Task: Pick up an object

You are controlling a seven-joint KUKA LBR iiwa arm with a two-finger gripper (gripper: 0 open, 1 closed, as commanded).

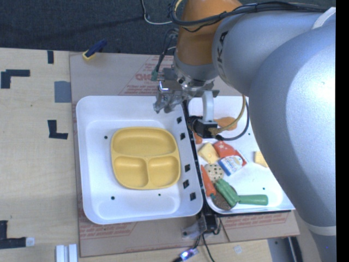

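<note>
Camera view puts the gripper (185, 100) over the far end of the wall between the bins, jaw state untellable, with the toy-food pile (223, 168) nearer the camera in the right bin (272, 198).

divided tray (145, 158) in left bin (87, 162) | toy food pile (226, 171) in right bin (272, 198)

Cardboard sheet (143, 75) under the bins: red printed lettering and a triangle mark, too blurred to read; arm (256, 42): dark lettering on the grey casing, partly visible, unreadable.
</note>
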